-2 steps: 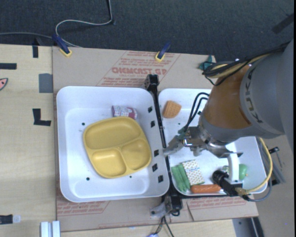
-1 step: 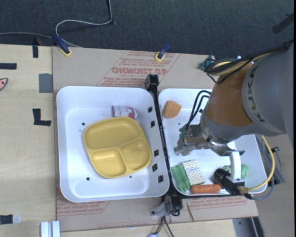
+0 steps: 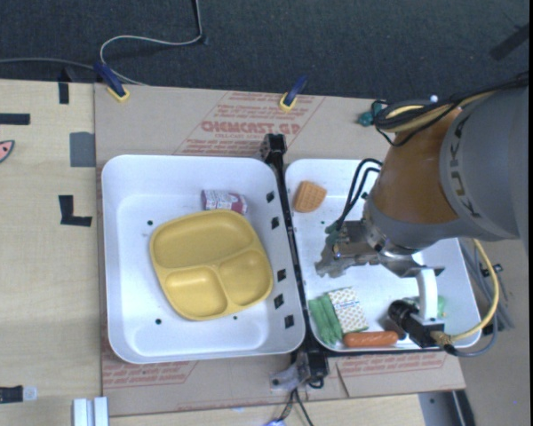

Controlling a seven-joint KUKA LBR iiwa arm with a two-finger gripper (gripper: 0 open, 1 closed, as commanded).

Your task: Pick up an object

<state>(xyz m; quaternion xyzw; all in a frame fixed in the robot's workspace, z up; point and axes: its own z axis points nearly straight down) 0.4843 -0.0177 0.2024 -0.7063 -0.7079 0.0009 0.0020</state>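
A divided tray (image 3: 211,264) lies in the left bin (image 3: 124,238), a can (image 3: 224,202) just behind it.

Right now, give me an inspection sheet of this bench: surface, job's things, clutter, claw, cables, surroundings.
Surface: cardboard sheet under two white bins, left bin and right bin, side by side.
Job's things: yellow tray and small can in the left bin; orange piece, green item, patterned packet and carrot in the right bin.
Clutter: nothing seen.
Claw: claw low over the right bin, above the packet; nothing seen between its fingers.
Cables: cable looping behind the bench; black cables on the arm.
Surroundings: dark carpet; yellow clips on the cardboard edge.
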